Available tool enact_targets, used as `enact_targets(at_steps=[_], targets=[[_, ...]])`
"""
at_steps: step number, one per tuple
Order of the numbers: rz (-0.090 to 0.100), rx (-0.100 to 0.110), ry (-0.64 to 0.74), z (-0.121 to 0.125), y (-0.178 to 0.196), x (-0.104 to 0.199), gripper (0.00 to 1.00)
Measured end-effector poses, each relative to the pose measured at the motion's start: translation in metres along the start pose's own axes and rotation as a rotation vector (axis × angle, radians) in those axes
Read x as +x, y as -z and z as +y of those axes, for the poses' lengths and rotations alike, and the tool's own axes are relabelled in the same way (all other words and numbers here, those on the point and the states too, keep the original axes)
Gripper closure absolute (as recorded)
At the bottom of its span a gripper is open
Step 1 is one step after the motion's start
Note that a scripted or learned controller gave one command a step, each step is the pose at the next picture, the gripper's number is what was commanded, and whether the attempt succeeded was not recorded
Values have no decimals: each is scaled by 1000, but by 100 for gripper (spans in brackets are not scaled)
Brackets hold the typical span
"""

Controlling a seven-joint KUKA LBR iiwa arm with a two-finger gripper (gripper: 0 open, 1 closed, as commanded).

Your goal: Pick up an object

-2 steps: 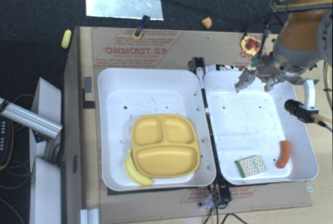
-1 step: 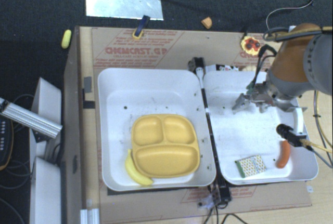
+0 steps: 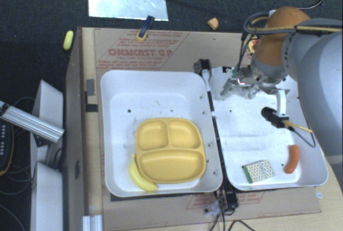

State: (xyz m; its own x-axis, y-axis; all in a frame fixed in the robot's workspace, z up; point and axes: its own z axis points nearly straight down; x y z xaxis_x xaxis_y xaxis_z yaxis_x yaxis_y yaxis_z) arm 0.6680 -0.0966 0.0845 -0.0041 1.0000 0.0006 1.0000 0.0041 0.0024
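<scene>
- The grey arm (image 3: 313, 72) reaches in from the right, and its gripper (image 3: 236, 87) is poised over the far left corner of the right bin (image 3: 244, 131). From this angle it cannot be told whether the gripper is open or closed, and nothing is seen in its grasp.
- An orange sausage (image 3: 291, 159) lies near that bin's near right corner, with a green-patterned packet (image 3: 258, 170) beside it along the near edge.
- In the left bin (image 3: 120, 90), a yellow divided plate (image 3: 170, 149) sits toward the near edge, with a banana (image 3: 140, 175) against the plate's near left side.
</scene>
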Motion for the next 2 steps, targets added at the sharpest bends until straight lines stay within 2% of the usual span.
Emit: enact_targets(at_steps=[1,2], targets=[[-2,0,-2,-29,1,-54,0],[0,-1,0,1,1,-31,0]])
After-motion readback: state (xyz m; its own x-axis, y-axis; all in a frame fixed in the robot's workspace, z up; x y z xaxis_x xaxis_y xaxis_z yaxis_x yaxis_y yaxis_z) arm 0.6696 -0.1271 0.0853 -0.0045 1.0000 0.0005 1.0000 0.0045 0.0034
